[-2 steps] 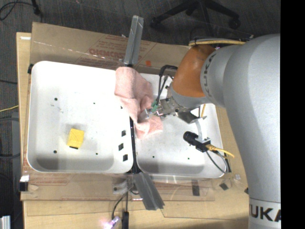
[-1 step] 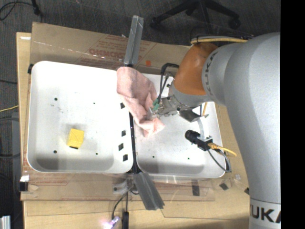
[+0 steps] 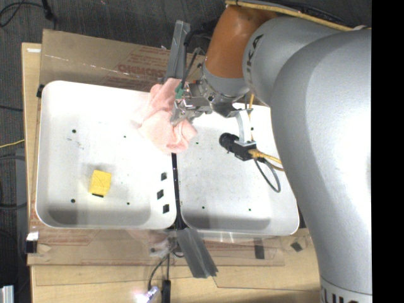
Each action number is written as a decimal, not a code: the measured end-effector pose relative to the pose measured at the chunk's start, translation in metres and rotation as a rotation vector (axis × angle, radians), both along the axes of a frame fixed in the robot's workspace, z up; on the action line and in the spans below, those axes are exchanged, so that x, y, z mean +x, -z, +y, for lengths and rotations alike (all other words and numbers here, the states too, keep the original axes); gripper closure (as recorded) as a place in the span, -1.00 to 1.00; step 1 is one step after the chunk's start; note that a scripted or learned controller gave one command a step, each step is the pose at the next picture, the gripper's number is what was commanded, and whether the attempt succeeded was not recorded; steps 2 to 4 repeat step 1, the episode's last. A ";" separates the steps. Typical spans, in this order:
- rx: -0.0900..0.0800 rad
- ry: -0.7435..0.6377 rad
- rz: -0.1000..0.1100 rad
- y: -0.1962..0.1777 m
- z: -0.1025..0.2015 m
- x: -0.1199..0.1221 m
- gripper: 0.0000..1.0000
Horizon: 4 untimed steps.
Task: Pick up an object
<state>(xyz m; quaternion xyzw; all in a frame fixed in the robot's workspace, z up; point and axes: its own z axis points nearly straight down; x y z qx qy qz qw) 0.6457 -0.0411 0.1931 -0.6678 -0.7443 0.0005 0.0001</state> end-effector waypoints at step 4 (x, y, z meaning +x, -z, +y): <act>0.001 -0.032 0.001 -0.087 0.031 -0.014 1.00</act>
